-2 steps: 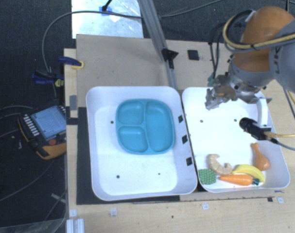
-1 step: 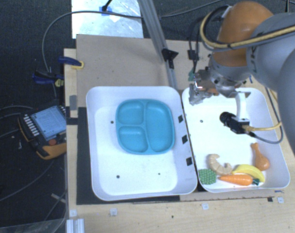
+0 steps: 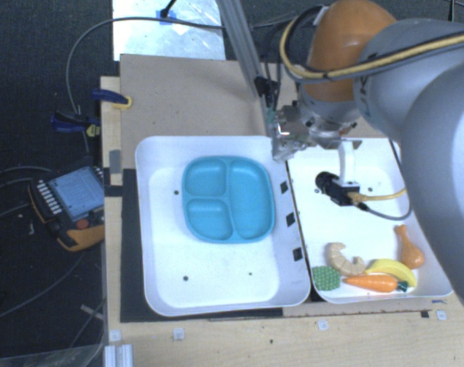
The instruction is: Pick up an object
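Several toy foods lie in the near corner of the right bin [image 3: 369, 167]: a yellow banana [image 3: 392, 268], an orange carrot [image 3: 371, 283], a brown drumstick [image 3: 409, 248], a beige curved piece [image 3: 343, 258] and a small green piece [image 3: 326, 278]. My gripper [image 3: 313, 157] hangs over the far left part of the right bin, well away from the foods. Its fingers stand spread apart, one at the bins' shared rim and one white finger [image 3: 345, 161] further right, with nothing between them. A black part with a yellow cable [image 3: 335, 189] sits just below the wrist.
A blue divided plate [image 3: 228, 199] lies in the left bin [image 3: 216, 281]. The arm's grey body and orange band [image 3: 346, 37] cover the right bin's far right side. Tools and cables lie on the floor to the left.
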You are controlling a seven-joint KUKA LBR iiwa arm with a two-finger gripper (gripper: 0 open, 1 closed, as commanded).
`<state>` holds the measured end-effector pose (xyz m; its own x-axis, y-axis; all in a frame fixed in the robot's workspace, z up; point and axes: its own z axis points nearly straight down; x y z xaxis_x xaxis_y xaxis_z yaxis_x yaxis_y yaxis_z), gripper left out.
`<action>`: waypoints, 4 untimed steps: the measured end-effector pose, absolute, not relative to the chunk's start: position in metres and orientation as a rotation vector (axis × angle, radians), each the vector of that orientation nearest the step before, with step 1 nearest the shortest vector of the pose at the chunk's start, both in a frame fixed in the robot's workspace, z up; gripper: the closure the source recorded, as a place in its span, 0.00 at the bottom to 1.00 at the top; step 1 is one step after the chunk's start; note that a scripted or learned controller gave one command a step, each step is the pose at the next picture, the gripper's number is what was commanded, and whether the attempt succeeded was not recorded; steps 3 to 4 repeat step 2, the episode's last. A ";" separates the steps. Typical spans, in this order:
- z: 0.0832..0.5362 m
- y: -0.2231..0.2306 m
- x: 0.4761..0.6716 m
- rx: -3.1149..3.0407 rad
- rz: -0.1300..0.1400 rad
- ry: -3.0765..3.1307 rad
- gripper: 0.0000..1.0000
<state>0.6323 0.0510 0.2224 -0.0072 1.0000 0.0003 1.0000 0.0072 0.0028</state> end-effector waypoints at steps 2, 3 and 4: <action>0.229 0.097 0.649 2.214 0.003 2.227 0.00; 0.229 0.097 0.649 2.214 0.003 2.227 0.00; 0.229 0.097 0.649 2.214 0.003 2.227 0.00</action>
